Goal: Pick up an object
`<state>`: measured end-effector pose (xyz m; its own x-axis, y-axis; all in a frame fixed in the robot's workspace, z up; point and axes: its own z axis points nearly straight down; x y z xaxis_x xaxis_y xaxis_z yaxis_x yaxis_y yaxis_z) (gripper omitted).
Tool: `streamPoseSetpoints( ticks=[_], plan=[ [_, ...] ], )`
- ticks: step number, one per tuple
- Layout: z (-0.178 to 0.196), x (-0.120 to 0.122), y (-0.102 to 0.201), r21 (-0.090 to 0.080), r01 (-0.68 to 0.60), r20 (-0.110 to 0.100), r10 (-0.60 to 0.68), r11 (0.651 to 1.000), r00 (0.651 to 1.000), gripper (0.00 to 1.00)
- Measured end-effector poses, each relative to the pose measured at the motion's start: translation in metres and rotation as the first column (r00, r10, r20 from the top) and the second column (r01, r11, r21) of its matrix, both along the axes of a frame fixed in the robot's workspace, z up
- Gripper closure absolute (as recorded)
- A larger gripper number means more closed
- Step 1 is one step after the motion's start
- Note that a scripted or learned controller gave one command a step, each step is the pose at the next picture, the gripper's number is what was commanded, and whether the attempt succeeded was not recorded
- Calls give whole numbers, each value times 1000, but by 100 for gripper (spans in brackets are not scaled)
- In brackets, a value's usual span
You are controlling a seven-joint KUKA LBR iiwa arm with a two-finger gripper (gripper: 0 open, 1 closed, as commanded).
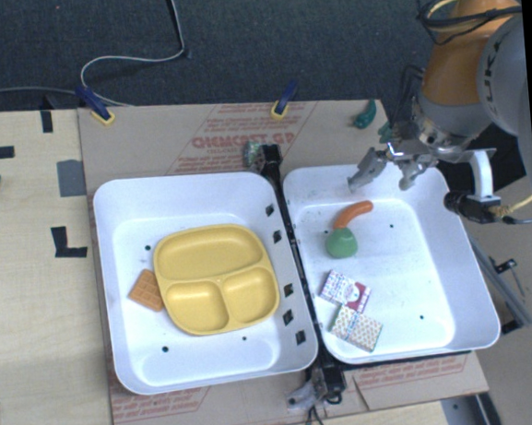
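A grey KUKA arm is reaching in from the right, its gripper point(385, 171) hovering over the far rim of the right bin point(456, 264), fingers point(362, 173) standing apart and clamped on nothing. The likeliest candidates for a pick are lying just below it on the bin floor: an orange carrot-shaped piece point(353, 212) and, touching or nearly touching it, a green rounded object point(341, 243). Two small printed packets point(350, 309) are resting side by side nearer the front of the same bin. In the left bin point(127, 265) a yellow divided plate point(216, 277) is sitting flat with an orange cracker-like square point(146, 290) tucked against its left edge. Both bins are lying on a cardboard sheet point(232, 136) clipped to the tabletop, apparently to keep them from sliding. Judging by the spread fingers and raised position, the arm is lining up for a descent; no grasp is yet made.
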<state>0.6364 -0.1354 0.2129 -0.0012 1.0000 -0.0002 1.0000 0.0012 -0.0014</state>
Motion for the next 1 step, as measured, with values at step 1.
streamPoseSetpoints(
  ticks=[1],
  plan=[
    [-107, 34, 8, -4, -2, 9, 2, 1000, 1000, 0]
  ],
)
